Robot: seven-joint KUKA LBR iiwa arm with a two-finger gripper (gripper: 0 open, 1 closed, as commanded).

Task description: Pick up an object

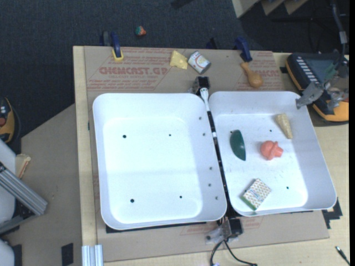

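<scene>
Green pod (238,144), smooth and glossy, shaped like a tapered oval, lying flat in the right bin (310,170) near its left wall, about halfway along it. Long axis running roughly from far edge to near edge, tilted slightly, narrower tip toward the far edge.

Just beside it toward the right wall, apart and not touching: a salmon-pink lump (270,149), rounded and knobbly, matte. Farther toward the far right corner, a pale beige wedge (284,126), slim, long axis also far to near. Near the bin's near edge, a small flat box (256,193) with a speckled printed face and a green edge, turned diagonally.

Left bin (105,165) of the same shallow white plastic with rounded corners, dotted with a few small dark holes. Black clip (203,85) at the far end of the seam between the two bins.

Gripper (312,93), grey metal, over the far right corner of the right bin, well apart from the pod; whether spread or pressed together, impossible to tell.

Under both bins a brown printed board (144,71) on a pale wooden bench. Along the board's far edge: two blue clamps (116,46), a yellow wedge (178,60), a small white cube (199,62) and a tan pear-shaped piece (253,76). Dark blue-grey carpet (55,15) beyond.
</scene>
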